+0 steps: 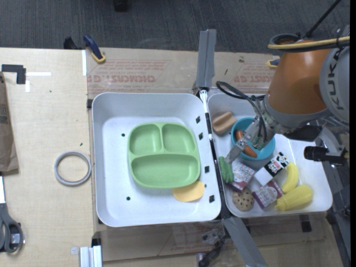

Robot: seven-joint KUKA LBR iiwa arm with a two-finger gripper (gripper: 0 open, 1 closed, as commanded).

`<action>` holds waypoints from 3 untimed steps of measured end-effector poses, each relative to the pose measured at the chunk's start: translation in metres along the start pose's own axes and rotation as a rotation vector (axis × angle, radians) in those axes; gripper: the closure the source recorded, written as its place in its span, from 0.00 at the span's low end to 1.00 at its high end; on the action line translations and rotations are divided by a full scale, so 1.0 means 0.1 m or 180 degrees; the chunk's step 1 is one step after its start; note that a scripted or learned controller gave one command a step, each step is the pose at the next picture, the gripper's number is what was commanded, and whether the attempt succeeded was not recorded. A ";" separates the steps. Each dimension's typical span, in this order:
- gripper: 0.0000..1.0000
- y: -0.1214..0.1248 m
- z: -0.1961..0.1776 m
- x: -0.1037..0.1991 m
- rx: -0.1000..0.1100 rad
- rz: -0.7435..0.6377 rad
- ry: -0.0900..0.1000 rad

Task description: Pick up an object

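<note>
Landmark: the blue bowl [257, 143] in the right bin [318, 202]; every place below is told from it.
Arm: grey, with an orange band [297, 79] up and right of the bowl, reaching in from the right.
Gripper [248, 141]: down at the bowl, over its left part; whether the fingers stand wide, narrow or around something cannot be told here.
Bowl contents: something orange [250, 153] shows at its lower left rim.
Above left of the bowl: a tan bread-like piece [222, 122], near the wall between the two bins.
Below left: a green vegetable piece [226, 170] lying along that wall.
Below: small packets [243, 174], a cookie [242, 201] and a dark red packet [267, 194], packed close together.
Below right: a black-and-white toy [277, 164], a banana [290, 177] and a yellow corn-like piece [295, 197], the last near the right bin's lower edge.
Open room near the bowl: bare white floor to its right, toward the right bin's far wall.
Left bin [105, 149]: well left of the bowl; a green divided plate [164, 155] in its middle, a yellow chip-like piece [189, 192] touching the plate's lower edge, bare floor all round the plate.
Tabletop [44, 127]: far left of the bowl, with a grey ring [73, 168].
</note>
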State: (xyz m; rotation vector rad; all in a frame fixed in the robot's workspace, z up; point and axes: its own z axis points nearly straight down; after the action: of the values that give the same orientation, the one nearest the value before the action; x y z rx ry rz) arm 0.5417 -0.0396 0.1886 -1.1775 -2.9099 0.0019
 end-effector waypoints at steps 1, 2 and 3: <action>0.00 -0.03 0.01 -0.67 0.0004 0.0327 0.0000; 0.00 0.03 0.23 -1.34 0.0003 0.0750 0.0000; 0.00 0.11 1.00 -1.08 0.0002 0.0754 0.0001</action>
State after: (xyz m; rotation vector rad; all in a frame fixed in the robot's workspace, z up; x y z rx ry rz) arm 0.6270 -0.1068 0.0884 -1.5128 -2.7503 0.0030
